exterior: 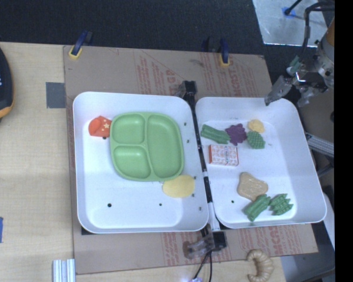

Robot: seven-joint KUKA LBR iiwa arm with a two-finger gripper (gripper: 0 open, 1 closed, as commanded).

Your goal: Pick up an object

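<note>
Toys lie untouched in the right bin (pixel 300 157) while the jaws (pixel 291 93) hang spread open, holding nothing, over its far corner

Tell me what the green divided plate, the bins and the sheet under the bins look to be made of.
Green divided plate: probably moulded plastic, matte with a soft sheen and rounded compartment ridges. Left bin and right bin: seemingly thin formed white plastic, smooth, with rolled rims. Sheet under them: brown cardboard, judging by its dull surface and faded red print.
</note>
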